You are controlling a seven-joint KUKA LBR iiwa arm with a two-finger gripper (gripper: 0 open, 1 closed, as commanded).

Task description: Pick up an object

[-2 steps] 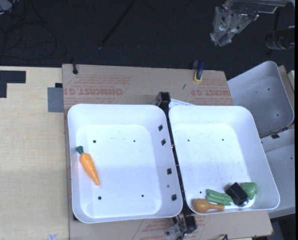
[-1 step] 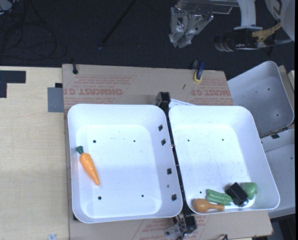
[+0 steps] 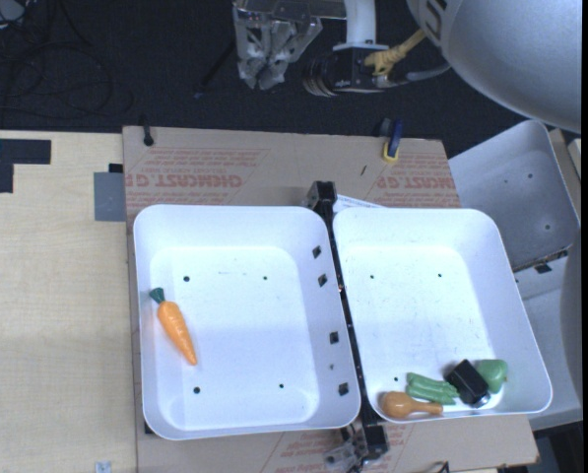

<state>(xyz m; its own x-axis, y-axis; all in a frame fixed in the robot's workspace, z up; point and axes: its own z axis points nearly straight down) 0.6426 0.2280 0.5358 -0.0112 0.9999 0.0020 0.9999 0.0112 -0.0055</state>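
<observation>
At the near right corner of the smooth, shallow white plastic right bin (image 3: 510,264), four small things are lying in a cluster: a tan pear-shaped plastic piece (image 3: 409,405) is resting against the near wall, a ridged green bean-like pod (image 3: 431,389) is sitting just beside it, a matte black block (image 3: 468,382) is leaning over the pod's right end, and a glossy light green rounded piece (image 3: 492,371) is touching the block on its right. In the matching left bin (image 3: 141,264), an orange plastic carrot with a dark green stub top (image 3: 175,328) is lying along the left wall, its tip pointing toward the near edge, well apart from the cluster. Both bins are sitting side by side on a sheet of brown printed cardboard (image 3: 274,170), their inner walls joined by a row of black clips. Beyond the cardboard's far edge, the metallic two-finger gripper (image 3: 267,72) is hanging over the dark floor, away from both bins; its fingers are pointing down, close together and clenched on nothing, touching no object.
</observation>
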